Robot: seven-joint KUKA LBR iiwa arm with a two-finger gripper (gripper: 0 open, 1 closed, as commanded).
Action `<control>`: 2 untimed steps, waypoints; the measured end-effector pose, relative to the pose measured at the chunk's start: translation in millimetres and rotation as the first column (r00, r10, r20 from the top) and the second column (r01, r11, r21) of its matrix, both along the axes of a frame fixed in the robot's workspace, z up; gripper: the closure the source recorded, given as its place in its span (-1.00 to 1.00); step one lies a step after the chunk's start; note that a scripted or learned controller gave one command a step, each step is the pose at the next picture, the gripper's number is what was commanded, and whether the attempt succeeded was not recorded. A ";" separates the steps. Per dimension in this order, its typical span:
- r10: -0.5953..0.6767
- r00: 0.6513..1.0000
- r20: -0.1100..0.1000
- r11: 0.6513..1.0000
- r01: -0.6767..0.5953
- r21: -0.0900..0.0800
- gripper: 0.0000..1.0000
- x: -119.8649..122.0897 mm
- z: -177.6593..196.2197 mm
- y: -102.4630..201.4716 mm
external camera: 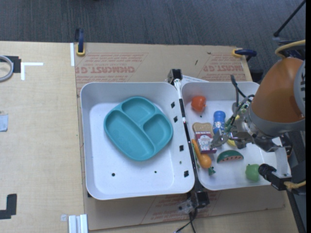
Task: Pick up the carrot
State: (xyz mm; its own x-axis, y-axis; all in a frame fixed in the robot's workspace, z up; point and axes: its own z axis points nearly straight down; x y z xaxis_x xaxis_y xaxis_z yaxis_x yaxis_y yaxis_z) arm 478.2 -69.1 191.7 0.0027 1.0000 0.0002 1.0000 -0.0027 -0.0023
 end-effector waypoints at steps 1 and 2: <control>0.002 1.000 0.001 1.000 -0.002 0.000 -1.00 -0.5 0.2 30.5; 0.000 1.000 0.001 1.000 0.000 0.000 -1.00 -0.8 0.1 0.1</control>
